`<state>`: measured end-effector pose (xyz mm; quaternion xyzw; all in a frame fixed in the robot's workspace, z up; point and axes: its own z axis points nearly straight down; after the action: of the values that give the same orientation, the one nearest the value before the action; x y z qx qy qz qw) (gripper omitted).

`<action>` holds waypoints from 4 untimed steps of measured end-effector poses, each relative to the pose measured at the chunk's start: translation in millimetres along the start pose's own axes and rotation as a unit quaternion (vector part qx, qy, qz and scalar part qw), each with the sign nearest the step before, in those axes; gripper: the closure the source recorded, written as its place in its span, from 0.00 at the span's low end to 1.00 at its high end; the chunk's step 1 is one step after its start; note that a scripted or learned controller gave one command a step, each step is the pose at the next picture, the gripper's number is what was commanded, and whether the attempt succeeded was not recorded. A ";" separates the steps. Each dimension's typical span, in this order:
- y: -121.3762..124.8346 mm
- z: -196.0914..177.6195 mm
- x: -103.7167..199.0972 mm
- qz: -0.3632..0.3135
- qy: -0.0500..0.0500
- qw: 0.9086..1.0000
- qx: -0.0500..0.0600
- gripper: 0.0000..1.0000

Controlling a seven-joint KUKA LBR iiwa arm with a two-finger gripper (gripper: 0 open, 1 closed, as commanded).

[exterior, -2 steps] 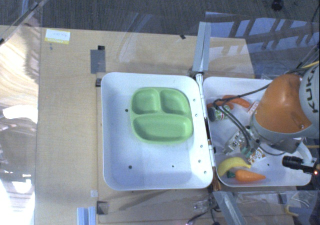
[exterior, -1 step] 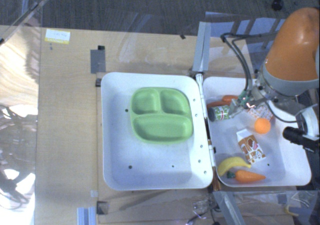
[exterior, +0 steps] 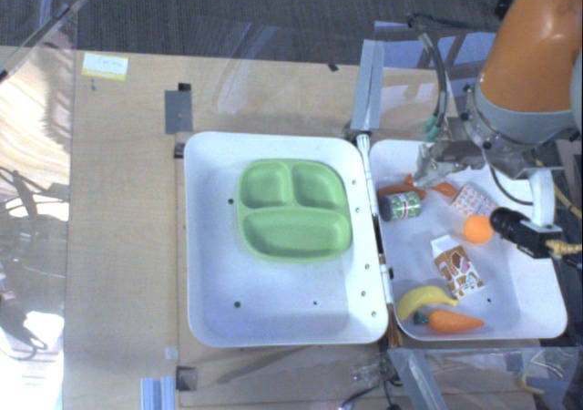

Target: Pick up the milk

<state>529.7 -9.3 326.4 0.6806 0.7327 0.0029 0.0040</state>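
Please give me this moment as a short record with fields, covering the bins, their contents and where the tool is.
left bin: green divided plate
right bin: green can on its side, orange ball, milk carton lying flat, banana, carrot, patterned packet
tool: over the right bin's far left corner, above the can
milk carton status: lying in the bin, apart from the tool
arm: enters from the right

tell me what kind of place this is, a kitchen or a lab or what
Most likely a robotics lab bench, not a kitchen: a grey and orange robot arm reaches over two white bins, one holding a green divided plate, the other toy food such as a banana and a carrot.
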 end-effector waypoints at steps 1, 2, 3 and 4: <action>90.5 49.6 10.0 -0.006 0.000 1.000 0.003 1.00; 146.1 12.3 78.4 -0.022 0.001 1.000 0.000 1.00; 141.4 -7.6 137.3 0.151 0.001 0.989 0.001 1.00; 154.2 52.1 208.6 0.000 0.001 1.000 0.004 1.00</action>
<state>668.6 210.1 275.4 0.6809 0.7324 0.0009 0.0009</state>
